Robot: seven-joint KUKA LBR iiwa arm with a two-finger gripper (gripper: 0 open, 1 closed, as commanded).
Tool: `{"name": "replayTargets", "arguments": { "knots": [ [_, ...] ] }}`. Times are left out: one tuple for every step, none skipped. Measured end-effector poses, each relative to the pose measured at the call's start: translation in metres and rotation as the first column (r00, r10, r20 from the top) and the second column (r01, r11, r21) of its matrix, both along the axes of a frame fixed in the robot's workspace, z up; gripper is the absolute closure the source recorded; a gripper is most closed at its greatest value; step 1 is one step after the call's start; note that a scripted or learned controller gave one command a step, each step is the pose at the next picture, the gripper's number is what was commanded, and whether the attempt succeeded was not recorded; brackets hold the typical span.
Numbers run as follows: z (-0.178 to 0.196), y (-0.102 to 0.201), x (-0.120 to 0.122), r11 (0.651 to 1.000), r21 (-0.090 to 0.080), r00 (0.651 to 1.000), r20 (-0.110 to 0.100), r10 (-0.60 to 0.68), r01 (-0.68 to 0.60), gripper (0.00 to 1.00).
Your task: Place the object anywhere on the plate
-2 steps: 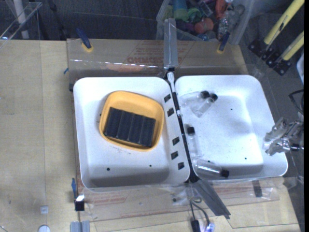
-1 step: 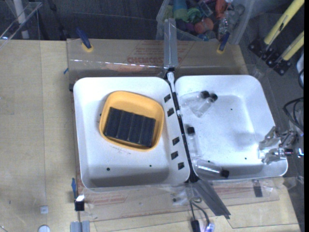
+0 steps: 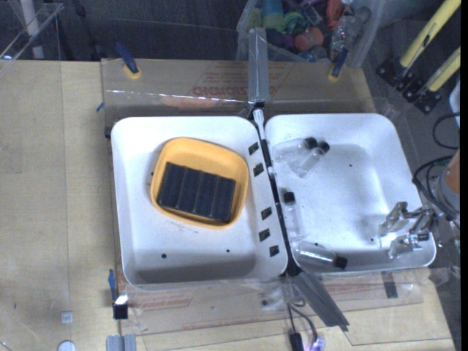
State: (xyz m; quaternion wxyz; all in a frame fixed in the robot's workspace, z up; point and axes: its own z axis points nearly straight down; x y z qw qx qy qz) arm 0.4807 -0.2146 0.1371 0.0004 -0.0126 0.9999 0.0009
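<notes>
Camera view from above the bench: two shallow white bins sit side by side, split by a dark divider (image 3: 267, 189) studded with small black tabs. On the floor of the left bin (image 3: 131, 240) rests a yellow plate (image 3: 199, 183) with rounded corners, and a dark ribbed rectangular object (image 3: 197, 191) lies flat inside it, tilted slightly and covering most of the plate's centre.

The right bin (image 3: 358, 181) holds several clear plastic pieces with black caps — one pair (image 3: 311, 152) lies near its upper left area, one (image 3: 287, 205) lies close beside the divider, and one (image 3: 320, 257) lies along the bin's front edge. Their exact shape is hard to make out against the white floor.

The gripper (image 3: 406, 232) reaches in at the lower right corner of the right bin, low over the bin wall; its metal fingers (image 3: 395, 219) stand apart, with nothing visible between them. Part of the arm's wrist shows at the frame's right side.

Behind the bins, a clear tub (image 3: 311, 13) of colourful toys stands on the bench, and two blue clamps (image 3: 130, 66) grip a transparent sheet along the back edge. Yellow-handled tools (image 3: 431, 31) lie at the upper right. The bench (image 3: 51, 196) top is pale wood.
</notes>
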Motion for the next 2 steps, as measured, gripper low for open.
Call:
{"name": "replayTargets", "arguments": {
  "knots": [
    [-0.0029,0.0159,0.0016,0.994,0.000,0.994,0.000,0.109,-0.109,1.00],
    [-0.0011,0.0159,0.0039,0.994,-0.003,0.994,0.009,0.109,-0.109,0.00]
  ]
}}
